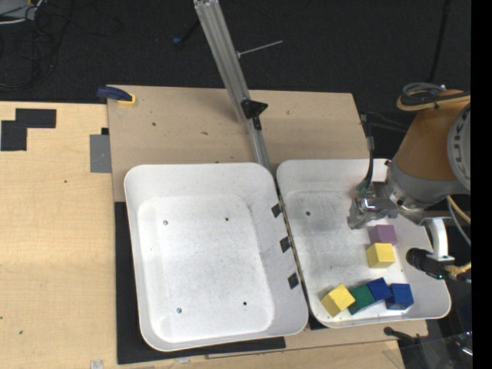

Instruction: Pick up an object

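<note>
Now we find the gripper (pixel 364 210) low in the right bin (pixel 323 183), in its upper half, just beside the purple block (pixel 383 234) on its upper left; whether it grips anything we cannot tell, and nothing visibly sits in it. The candidates all lie in this bin: purple block, then a yellow block (pixel 380 254) touching it below; near the front wall a cluster of yellow cube (pixel 337 299), green block (pixel 361 296) and two blue blocks (pixel 388 293), packed close.

We judge the step to be closing on a pick, the purple block likeliest; to do it well, centre over the block, not its corner, and turn the wrist so the closing line runs clear of the yellow neighbour, else both get pushed together; descend straight.

Edges: the right bin's left wall meets the left bin (pixel 154 183) along a clipped seam; open floor lies left of the gripper, so a retreat that way looks free; the front cluster is crowded against the rim, poor room there; the right rim lies close under the arm (pixel 430 156).
</note>
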